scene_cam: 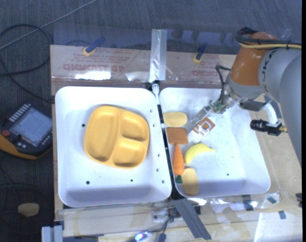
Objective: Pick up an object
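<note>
Two bins [62, 135] sit on the counter [117, 67]. At the right bin's 12 o'clock, the end effector [203, 122] hovers above a banana [197, 152]; its grip state is unclear.

1. A yellow divided tray [117, 136] is lying in the left bin [67, 150]
2. The gripper [202, 126] is reaching into the right bin [243, 165], near the banana [195, 152], carrot [178, 159] and bread slice [176, 135]
</note>
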{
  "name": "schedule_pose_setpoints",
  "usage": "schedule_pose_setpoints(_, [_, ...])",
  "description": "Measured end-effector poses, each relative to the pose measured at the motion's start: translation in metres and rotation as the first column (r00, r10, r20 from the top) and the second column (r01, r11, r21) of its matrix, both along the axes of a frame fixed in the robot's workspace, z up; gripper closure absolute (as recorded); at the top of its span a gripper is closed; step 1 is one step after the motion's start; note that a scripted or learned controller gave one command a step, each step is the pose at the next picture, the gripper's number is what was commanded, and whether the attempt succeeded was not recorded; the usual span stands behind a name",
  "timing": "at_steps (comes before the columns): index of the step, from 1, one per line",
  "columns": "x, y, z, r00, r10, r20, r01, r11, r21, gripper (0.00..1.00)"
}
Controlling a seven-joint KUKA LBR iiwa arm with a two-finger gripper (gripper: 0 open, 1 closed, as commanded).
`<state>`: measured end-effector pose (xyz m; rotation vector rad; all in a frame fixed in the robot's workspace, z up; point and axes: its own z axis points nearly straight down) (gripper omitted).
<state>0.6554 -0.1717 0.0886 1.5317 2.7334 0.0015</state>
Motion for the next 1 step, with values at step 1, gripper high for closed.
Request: schedule_pose_setpoints(1, [-0.0502,0.0084,0.0013,0.999,-0.052,0.002,0.052,0.999,0.0,0.0])
